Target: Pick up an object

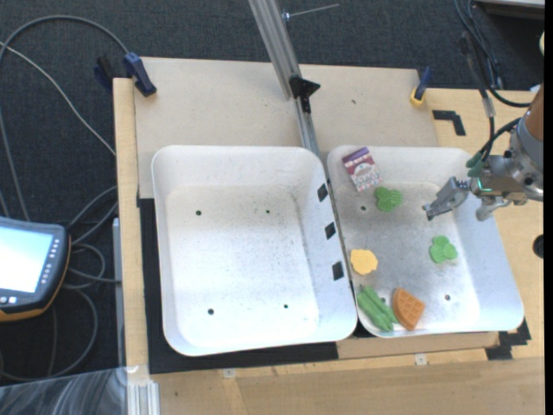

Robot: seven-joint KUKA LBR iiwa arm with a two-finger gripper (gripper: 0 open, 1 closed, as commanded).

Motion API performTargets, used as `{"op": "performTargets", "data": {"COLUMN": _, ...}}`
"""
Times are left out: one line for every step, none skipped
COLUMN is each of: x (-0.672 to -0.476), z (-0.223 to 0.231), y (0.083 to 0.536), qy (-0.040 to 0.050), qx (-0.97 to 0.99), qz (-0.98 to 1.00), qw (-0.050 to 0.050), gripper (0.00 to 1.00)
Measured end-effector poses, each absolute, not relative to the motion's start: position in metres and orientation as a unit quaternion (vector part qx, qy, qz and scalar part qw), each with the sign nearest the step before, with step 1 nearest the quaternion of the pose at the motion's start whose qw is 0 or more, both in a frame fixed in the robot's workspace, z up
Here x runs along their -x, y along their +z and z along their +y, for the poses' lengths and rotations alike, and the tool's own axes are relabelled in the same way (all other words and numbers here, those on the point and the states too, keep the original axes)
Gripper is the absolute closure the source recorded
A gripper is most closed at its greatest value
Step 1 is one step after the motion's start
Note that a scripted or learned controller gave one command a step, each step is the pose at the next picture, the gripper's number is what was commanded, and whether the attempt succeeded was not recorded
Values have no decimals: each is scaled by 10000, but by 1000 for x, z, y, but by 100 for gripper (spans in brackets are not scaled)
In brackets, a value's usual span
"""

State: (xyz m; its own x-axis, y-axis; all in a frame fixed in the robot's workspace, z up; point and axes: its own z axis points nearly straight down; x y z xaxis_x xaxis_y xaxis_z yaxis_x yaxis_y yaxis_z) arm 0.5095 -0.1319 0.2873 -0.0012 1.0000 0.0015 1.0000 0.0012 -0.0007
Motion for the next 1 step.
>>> {"op": "performTargets", "data": {"x": -510, "z": -132, "y": 287, "qy": -4, "qx": 7068, "qz": -7074, "qw": 4, "gripper": 0}}
